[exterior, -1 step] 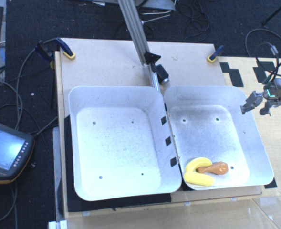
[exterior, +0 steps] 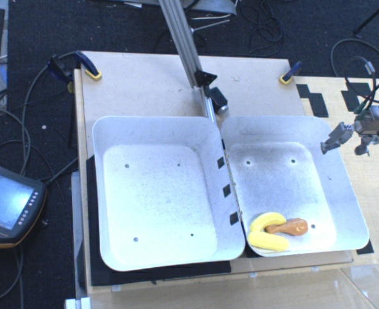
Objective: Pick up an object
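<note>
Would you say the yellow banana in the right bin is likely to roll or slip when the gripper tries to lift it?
The banana is curved and lies flat, so it probably pivots rather than rolls. Its glossy look suggests a smooth toy that may slip between fingers. The brown object touching it would likely shift too.

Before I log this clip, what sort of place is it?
Likely a robotics lab: two shallow white bins on a clamped wooden bench, a grey handheld control pendant, loose black cables on dark floor.

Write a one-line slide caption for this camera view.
Gripper at the right bin's far edge; banana and brown item lie near its front.
</note>
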`<control>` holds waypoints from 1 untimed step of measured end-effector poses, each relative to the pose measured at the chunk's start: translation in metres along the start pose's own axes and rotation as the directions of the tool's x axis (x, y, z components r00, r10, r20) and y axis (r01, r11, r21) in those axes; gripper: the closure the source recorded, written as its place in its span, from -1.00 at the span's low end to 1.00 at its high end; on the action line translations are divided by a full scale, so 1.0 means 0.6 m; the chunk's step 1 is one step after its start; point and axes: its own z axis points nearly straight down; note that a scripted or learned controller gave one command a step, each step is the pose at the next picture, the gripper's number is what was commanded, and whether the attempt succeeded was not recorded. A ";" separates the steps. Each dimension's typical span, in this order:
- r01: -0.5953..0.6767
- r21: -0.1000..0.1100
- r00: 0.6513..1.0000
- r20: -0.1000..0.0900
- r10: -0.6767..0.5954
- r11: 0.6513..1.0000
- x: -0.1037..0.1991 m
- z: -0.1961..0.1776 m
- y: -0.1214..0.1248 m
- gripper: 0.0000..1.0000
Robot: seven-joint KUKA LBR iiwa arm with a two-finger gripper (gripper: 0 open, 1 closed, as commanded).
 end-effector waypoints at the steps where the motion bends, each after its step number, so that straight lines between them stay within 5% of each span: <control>1: 0.000 0.005 1.000 -0.001 0.000 1.000 0.006 0.100 -0.012 -1.00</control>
